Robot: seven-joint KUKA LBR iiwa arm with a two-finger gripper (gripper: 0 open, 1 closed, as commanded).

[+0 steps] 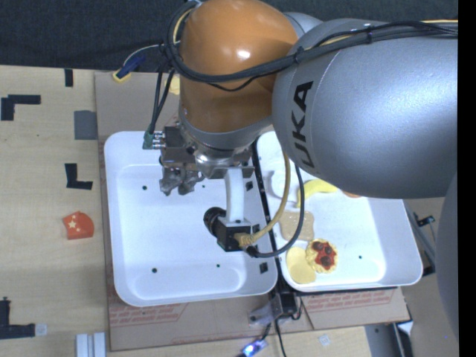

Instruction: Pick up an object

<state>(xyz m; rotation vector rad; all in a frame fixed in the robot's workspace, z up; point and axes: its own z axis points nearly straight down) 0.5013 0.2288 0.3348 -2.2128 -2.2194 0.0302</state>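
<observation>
Grey arm [372, 103] reaches from right — gripper [178, 184] pointing down.

pale round food item [301, 265] | red-topped | right bin [387, 274], near front

A pale wooden bench top [44, 192] carries black angular tape marks [74, 177] and a grey square patch [85, 124]. A flat brown cardboard sheet [130, 106] lies over it. Beyond hangs a dark black backdrop [74, 17].

The grey arm [372, 103] bears the black letters "UKA" of its brand.
</observation>
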